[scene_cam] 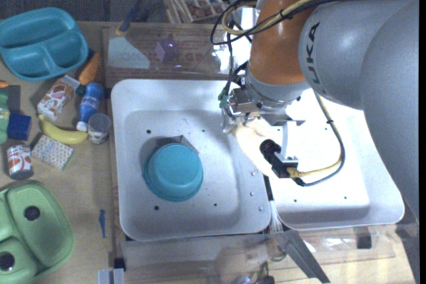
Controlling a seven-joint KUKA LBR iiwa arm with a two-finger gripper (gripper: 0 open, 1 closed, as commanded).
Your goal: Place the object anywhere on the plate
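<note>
Gripper [233,118] sits low over the seam between the two white bins, at the rim of the cream plate [253,143] in the right bin [346,196]. Its opening can't be told from this angle. Blue bowl [174,171] lies upside down in the left bin [133,110], well apart from the plate.

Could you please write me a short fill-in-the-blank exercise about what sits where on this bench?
1. The blue bowl sits upside down in the ____ white bin.
2. The banana lies outside the bins, to the camera's ____ of them.
3. The band above the arm's wrist is ____ in colour.
4. The divided tray at the upper left is ____ in colour.

Missing words: left; left; orange; blue
</note>
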